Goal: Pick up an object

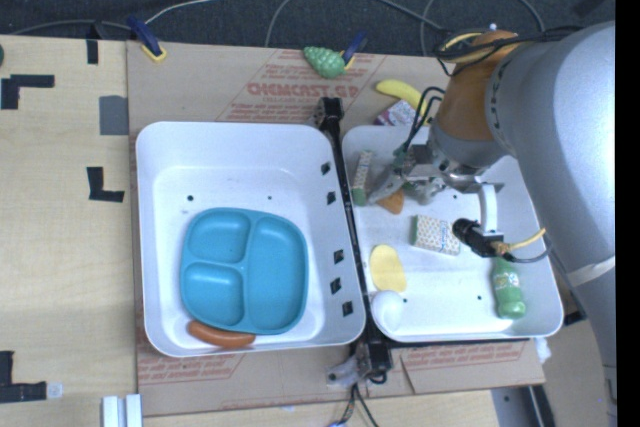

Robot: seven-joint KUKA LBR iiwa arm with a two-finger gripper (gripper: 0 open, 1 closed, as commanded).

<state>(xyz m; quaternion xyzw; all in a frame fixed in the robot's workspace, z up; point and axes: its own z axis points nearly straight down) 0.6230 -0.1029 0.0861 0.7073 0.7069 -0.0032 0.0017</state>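
Note:
My gripper (378, 185) reaches down into the upper left corner of the right bin (450, 320), close to the divider between the bins. Just below and right of it lies a small orange-brown object (393, 204), partly covered by the gripper. A patterned small box (432, 234) lies in the middle of that bin. A yellow rounded piece (388, 268) and a white round object (386, 305) lie toward the front left. A green bottle (508, 288) rests at the right. Nothing is visibly held.
The left bin (160, 155) holds a blue divided plate (245, 270) with an orange sausage (220, 335) at its front edge. Behind the bins on the cardboard lie a green object (325, 61), a yellow banana (400, 92) and a small packet (398, 115). The arm covers the right bin's back right.

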